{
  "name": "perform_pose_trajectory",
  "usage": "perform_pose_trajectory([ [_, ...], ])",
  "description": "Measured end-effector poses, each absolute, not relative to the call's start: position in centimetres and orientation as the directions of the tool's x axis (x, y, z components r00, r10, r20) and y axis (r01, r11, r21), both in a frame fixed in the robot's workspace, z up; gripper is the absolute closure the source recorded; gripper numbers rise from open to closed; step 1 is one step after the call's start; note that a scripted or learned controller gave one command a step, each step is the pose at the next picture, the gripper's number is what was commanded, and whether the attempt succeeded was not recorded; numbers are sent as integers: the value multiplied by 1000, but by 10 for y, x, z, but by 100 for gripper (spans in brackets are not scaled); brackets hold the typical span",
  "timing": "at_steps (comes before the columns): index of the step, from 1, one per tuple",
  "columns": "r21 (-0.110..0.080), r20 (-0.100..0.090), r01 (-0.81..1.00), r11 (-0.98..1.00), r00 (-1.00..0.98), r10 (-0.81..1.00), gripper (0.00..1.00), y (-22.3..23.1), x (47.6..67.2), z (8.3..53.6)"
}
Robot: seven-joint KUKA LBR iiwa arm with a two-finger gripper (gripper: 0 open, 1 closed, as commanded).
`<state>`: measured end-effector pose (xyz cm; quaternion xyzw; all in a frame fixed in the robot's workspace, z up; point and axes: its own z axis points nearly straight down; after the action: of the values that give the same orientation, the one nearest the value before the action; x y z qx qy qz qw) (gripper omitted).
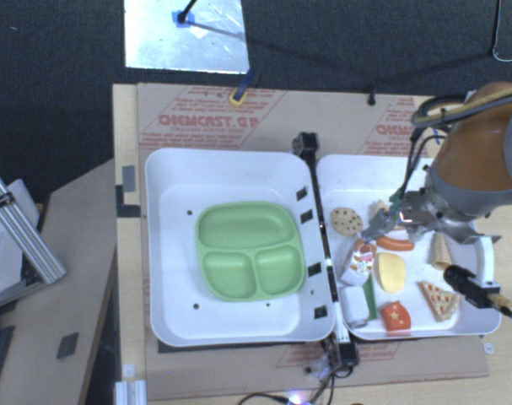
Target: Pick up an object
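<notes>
Hovering low in the right white bin (407, 169), the pincer (390, 218) sits just above the orange sausage-shaped toy (396, 244), which lies at its six o'clock, long axis running nine to three. Whether it grips anything cannot be told.

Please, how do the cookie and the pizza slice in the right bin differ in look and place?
The cookie is round and tan with dark spots; the pizza slice is a triangle with a reddish top. The cookie lies near the divider, at the bin's left side; the slice lies near the front right corner. The gripper is nearer the cookie than the slice. Both are small and lie flat.
</notes>
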<state>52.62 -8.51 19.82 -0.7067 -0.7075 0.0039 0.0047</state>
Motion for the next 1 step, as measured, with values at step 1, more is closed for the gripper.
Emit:
perform_pose_trajectory([
  [1, 0, 0, 1000, 3, -3, 1000, 0, -85, 529, 204],
])
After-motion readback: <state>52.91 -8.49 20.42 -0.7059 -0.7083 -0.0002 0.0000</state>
